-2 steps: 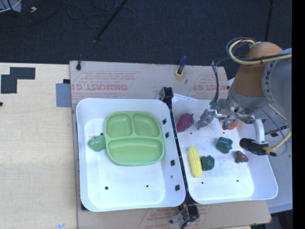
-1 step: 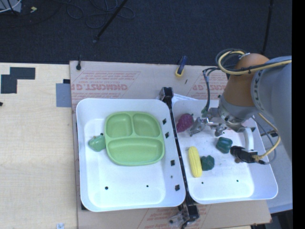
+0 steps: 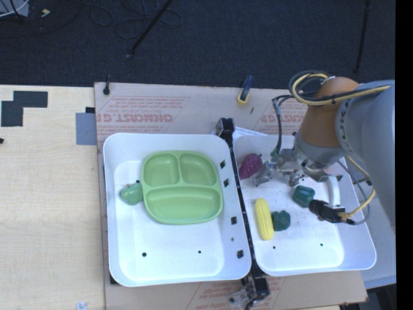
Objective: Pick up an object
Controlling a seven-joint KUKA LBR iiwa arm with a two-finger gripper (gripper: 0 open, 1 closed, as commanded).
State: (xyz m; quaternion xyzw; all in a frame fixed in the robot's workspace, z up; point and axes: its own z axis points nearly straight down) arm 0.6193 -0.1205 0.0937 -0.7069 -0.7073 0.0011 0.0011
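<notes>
Where the table's front edge shows, a black clamp [image 3: 251, 294] sits at the seam between the two bins. The left bin [image 3: 169, 257] holds a green divided plate [image 3: 181, 187] toward its back half, three compartments up; a small pale-green object [image 3: 131, 193] touches the plate's left rim. In the right bin [image 3: 310, 257], nearest, a yellow corn cob [image 3: 263, 219] lies lengthwise, with a dark green piece [image 3: 281, 221] just beside it on the right. A teal object [image 3: 303, 195] lies farther back and right of these (shape unclear at this size). A magenta-purple lump [image 3: 250, 166] sits near the bin's back left. The gripper [image 3: 270, 173] hangs low over the bin, just right of the purple lump and apart from the corn. Jaws: cannot tell whether wide or narrow; no object visible between them. Behind, the grey arm [image 3: 368, 128] with orange band [image 3: 326, 118] enters from the right. Cardboard sheet [image 3: 148, 112] under bins; dark carpet [image 3: 193, 31] beyond.
</notes>
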